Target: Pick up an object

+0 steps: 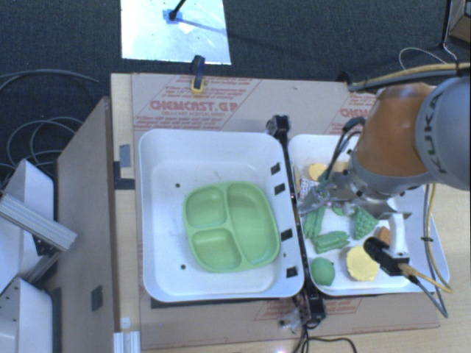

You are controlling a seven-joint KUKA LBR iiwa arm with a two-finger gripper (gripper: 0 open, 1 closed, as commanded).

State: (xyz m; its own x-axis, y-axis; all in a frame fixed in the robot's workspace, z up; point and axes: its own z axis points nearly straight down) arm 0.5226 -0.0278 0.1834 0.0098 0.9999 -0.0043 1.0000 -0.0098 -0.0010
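- Objects for picking heaped in the right bin (434,259), a shallow white tray with rounded corners and a smooth plastic look.
- Green pieces (329,240) there — stubby, ridged, pod-like shapes, matte, lying close together near the bin's left wall.
- Round green lump (322,271), smooth and domed, at the bin's near left corner.
- Yellow piece (361,264) with a wavy edge just right of that lump, pale and soft-looking.
- Small yellow rounded item (317,171) toward the far left of the same bin, partly hidden by the arm.
- Bumpy green object (363,222), knobbly in texture, lying under the wrist.
- Jaws (318,195) low over the pile, metallic and tangled in view with clutter; state impossible to read — closed or parted, cannot tell.
- Arm (401,142) bulky and rounded, glossy orange band above grey casing, entering from the right.
- Left bin (165,168) same white shallow form, holding a pale green divided tray (231,226) — three compartments, rounded outline, smooth moulded plastic, lying flat and slightly turned.
- Black clips (280,190) spaced along the shared wall between the bins.
- Bench (221,101) topped with tan cardboard printed in red lettering.
- Dark carpet (51,28) beyond, coarse in texture, with a shiny silver sheet (176,39) lying flat on it.
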